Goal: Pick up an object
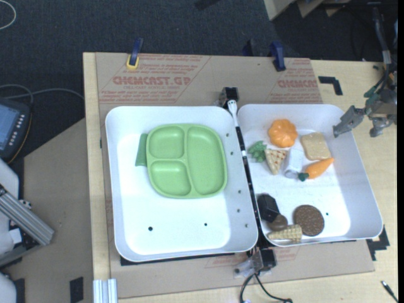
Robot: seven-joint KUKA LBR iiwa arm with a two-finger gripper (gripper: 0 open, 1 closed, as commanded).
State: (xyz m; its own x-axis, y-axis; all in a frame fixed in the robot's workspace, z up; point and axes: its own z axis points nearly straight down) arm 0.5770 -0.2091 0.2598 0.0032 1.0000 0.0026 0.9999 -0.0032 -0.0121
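Note:
The right bin (360,188) holds several toy foods: an orange pumpkin (282,132), a tan bread slice (315,146), a carrot (319,167), a green sprig (257,150), a pale wedge (274,160), a brown round patty (308,219), a corn cob (285,234) and a black piece (268,205). My gripper (361,124) hangs over the bin's upper right rim, to the right of the bread slice. It is open with nothing between its fingers.
A green divided plate (187,160) lies in the left bin (126,219). A black hinge strip (243,169) runs between the two bins. Blue and yellow clamps (134,57) grip the bench's far edge.

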